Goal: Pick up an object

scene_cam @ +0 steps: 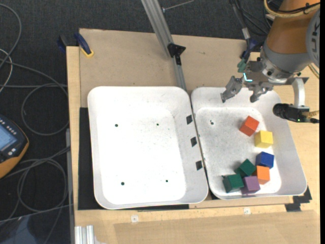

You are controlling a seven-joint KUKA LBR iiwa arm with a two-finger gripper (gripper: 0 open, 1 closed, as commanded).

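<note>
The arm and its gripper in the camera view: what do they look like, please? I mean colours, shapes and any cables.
The arm is thick and rounded, with an orange section above a grey wrist part. The gripper has two grey metal fingers below a small body with a teal light. A yellow cable loops around the top of the arm, and a black cylindrical part sits beside the wrist.

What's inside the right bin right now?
The right bin holds seven blocks: red-orange, yellow, blue, orange, two green and purple. The gripper covers some of the far rim.
</note>
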